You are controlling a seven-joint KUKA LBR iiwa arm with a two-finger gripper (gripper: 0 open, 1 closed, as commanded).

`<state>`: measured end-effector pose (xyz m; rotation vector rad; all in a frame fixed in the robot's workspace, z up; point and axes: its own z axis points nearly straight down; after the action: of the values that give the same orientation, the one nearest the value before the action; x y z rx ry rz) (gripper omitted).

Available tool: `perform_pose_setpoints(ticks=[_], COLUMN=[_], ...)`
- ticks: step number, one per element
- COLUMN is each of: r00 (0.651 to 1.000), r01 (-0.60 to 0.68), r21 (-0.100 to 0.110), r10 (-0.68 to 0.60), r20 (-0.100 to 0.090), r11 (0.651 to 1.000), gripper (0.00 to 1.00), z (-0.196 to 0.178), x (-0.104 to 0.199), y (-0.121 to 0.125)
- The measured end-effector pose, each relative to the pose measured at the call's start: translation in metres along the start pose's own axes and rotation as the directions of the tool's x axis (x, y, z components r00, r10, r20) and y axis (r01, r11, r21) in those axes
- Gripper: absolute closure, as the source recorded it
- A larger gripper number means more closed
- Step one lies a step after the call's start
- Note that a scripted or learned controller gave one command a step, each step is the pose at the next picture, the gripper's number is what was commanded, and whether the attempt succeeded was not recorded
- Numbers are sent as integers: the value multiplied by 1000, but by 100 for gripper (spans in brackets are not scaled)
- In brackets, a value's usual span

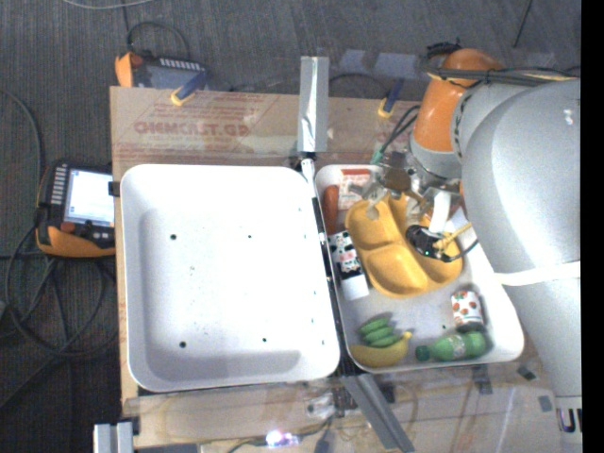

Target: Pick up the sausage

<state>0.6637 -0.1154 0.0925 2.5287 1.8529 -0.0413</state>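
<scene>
red sausage (329,202) in right bin (510,333), gripper (389,185) just beside it.

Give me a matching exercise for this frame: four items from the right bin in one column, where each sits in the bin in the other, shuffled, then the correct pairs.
Items:
1. sausage
2. banana
3. green bottle
4. yellow bowl

Places in the right bin, as the camera sees it:
A. bottom right corner, lying on its side
B. middle, under the arm's wrist
C. top left, against the left wall
D. bottom edge, left of the green bottle

Pairs: 1-C, 2-D, 3-A, 4-B
</scene>
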Motion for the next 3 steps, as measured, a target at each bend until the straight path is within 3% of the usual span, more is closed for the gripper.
perform_pose_setpoints(ticks=[1,2,3], r00=[971,969,978], r01=[-240,-245,-207], r21=[8,-5,-4], r10=[240,245,207], r20=[-15,5,-22], r11=[971,969,978], gripper=[0,100,100], z=[-18,-27,-151], x=[12,1,33], y=[-15,-13,-9])
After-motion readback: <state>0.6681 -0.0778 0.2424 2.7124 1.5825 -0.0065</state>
